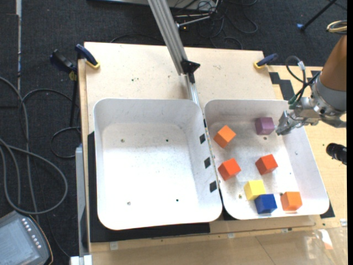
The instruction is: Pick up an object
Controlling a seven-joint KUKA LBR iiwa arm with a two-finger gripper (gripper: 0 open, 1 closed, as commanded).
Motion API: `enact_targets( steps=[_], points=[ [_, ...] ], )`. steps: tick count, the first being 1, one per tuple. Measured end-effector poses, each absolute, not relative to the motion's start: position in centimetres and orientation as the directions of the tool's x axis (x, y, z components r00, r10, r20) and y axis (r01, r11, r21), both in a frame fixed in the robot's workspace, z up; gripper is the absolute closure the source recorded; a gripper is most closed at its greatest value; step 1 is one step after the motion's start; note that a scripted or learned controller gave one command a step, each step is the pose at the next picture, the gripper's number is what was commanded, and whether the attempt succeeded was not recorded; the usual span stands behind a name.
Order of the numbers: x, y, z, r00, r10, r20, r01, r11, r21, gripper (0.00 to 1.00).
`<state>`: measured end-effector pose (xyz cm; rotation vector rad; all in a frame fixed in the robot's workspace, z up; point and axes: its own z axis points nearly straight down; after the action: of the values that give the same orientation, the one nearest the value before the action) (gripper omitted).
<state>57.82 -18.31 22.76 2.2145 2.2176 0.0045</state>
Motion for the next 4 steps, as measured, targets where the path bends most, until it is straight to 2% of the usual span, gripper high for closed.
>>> enact_targets(
  steps=[1,3,4],
  points=[
    [57.9,-18.3,24.2,-0.002,1.0,-0.002,1.0,0.002,0.003,1.0],
    [57.3,-8.5,23.7,-0.008,1.0,0.001,1.0,0.008,-0.001,1.0],
    [57.7,-3.9,24.2,-0.009,1.0,0.001,1.0,0.009,0.002,1.0]
  ],
)
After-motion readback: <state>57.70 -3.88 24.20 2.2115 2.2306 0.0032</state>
